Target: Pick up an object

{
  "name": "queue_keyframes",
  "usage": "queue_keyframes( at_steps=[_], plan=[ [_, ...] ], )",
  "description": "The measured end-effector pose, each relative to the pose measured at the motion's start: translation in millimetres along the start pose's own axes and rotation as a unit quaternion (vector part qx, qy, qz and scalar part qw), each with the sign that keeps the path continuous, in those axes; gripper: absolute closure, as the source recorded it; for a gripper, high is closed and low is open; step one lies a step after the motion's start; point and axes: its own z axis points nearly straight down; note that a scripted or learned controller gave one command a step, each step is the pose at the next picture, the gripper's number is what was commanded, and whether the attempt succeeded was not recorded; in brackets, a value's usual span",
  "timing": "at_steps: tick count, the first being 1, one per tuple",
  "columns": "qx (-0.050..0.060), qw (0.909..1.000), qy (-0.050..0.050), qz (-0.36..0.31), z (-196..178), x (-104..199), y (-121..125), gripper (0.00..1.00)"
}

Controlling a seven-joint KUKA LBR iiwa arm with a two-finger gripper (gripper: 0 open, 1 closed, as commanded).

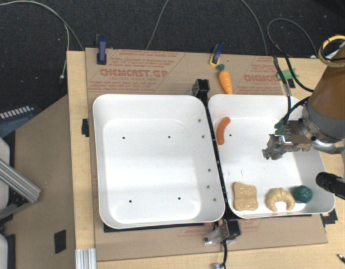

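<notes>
arm (323, 108) hovering over right bin (256, 108) | jaws (275, 150): cannot tell if open or closed | sausage (222, 130) lying by left wall; cracker (245, 196), croissant (280, 199), green ball (302, 194) crowding near edge | risk: neighbours blocking a clean grasp

White bins (155, 108), orange sausage (222, 130), orange carrot (225, 82), tan cracker (245, 196), beige croissant (280, 199), teal ball (302, 194)
</notes>
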Motion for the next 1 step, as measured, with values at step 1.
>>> queue_keyframes(
  at_steps=[1],
  plan=[
    [0.000, 1.0000, 0.000, 0.000, 0.0, 0.0, 0.0, 0.00]
  ],
)
